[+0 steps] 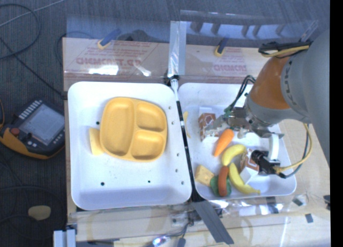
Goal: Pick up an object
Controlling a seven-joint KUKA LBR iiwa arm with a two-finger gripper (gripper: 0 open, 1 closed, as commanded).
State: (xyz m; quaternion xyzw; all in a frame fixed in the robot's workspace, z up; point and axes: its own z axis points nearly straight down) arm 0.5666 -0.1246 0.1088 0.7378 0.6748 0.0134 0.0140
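Gripper lowered into the right bin above the toy food.
The gripper [237, 118] is seen just above the carrot [223, 141], whose long axis slants toward the lower left; whether anything is gripped cannot be told. Bananas [233, 155] crowd it below, while open floor is left toward the right bin [188, 113] wall.

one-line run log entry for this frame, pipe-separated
arm: over right bin | pincer: low by carrot | bananas: lying in bin | yellow tray: left bin | lift: not seen
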